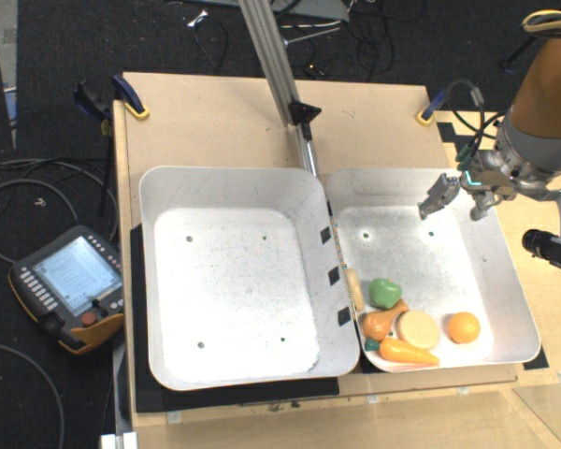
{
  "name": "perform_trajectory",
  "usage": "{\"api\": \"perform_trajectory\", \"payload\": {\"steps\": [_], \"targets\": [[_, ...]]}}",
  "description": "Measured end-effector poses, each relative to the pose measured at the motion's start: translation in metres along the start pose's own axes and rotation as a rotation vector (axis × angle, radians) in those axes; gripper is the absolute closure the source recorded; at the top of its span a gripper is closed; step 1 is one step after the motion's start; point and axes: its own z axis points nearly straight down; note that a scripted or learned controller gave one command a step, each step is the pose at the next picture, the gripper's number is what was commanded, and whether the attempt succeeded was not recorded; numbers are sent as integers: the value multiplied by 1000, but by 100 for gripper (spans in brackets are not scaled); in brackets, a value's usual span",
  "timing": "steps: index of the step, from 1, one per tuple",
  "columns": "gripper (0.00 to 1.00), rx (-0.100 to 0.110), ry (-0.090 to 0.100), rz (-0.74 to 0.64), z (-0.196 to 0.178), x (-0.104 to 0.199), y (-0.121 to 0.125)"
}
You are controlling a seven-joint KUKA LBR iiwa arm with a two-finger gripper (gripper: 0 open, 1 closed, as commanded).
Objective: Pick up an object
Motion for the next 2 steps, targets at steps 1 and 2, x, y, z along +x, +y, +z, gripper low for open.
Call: {"api": "perform_trajectory", "payload": {"steps": [1, 2], "targets": [[0, -4, -1, 0, -2, 0, 1], [0, 0, -1, 2, 44, 2, 7]]}}
